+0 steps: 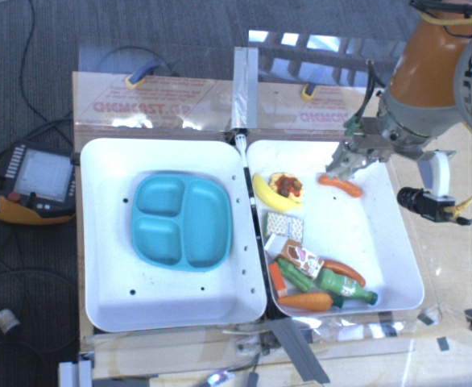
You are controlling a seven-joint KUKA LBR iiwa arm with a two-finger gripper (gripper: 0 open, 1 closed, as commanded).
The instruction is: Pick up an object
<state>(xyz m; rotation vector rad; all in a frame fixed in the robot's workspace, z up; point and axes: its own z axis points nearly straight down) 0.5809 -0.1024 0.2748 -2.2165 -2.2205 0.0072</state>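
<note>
My gripper (340, 166) hangs over the far part of the right bin (389, 240), just above a small orange sausage (341, 186) that lies on the bin floor. The sausage lies flat below the fingertips and looks apart from them. Left of it, a yellow banana (267, 194) curls beside a round red-and-yellow toy food (287, 185). Near the front of the bin lies a pile: a checkered packet (284, 226), a green bottle (345, 287), an orange carrot (304, 301) and a red sausage (345, 270).
The left bin (107, 289) holds a blue divided plate (181, 220). A clear wall (244, 95) stands behind both bins. A black fitting (425, 202) on the arm juts over the right bin's right rim. A handheld controller (31, 185) lies on the floor at left.
</note>
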